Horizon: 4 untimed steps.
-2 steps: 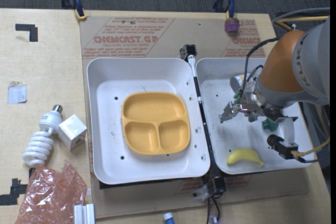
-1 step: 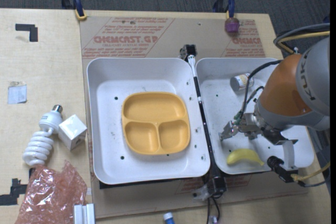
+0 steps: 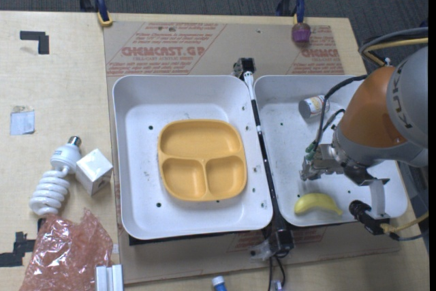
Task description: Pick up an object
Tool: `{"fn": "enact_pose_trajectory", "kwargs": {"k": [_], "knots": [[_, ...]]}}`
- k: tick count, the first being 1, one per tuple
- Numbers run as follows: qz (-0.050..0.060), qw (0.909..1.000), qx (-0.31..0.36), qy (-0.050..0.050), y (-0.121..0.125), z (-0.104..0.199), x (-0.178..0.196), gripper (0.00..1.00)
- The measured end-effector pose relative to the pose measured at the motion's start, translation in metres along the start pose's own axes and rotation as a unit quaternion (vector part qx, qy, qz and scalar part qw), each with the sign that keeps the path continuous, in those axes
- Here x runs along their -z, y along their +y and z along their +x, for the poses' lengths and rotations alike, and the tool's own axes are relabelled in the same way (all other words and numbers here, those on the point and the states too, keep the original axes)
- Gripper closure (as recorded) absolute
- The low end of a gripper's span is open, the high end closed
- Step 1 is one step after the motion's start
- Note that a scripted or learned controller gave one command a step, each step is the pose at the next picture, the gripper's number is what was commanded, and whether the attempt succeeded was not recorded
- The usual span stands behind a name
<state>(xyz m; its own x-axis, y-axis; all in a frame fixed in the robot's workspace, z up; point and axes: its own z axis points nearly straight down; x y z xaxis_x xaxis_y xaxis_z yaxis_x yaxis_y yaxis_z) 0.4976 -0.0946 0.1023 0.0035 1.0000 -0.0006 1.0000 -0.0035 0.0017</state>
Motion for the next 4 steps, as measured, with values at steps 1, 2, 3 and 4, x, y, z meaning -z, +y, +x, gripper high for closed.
{"fn": "enact_pose_trajectory", "kwargs": {"k": [1, 2, 3, 4], "knots": [[0.000, 1.0000, 0.003, 0.000, 0.045, 0.063, 0.090, 1.00], [0.001, 1.0000, 0.003, 0.000, 0.044, 0.063, 0.090, 0.00], [0.001, 1.0000, 0.001, 0.000, 0.015, 0.002, 0.012, 0.00], [0.001, 1.0000, 0.001, 0.000, -0.013, -0.008, -0.010, 0.00]]}}
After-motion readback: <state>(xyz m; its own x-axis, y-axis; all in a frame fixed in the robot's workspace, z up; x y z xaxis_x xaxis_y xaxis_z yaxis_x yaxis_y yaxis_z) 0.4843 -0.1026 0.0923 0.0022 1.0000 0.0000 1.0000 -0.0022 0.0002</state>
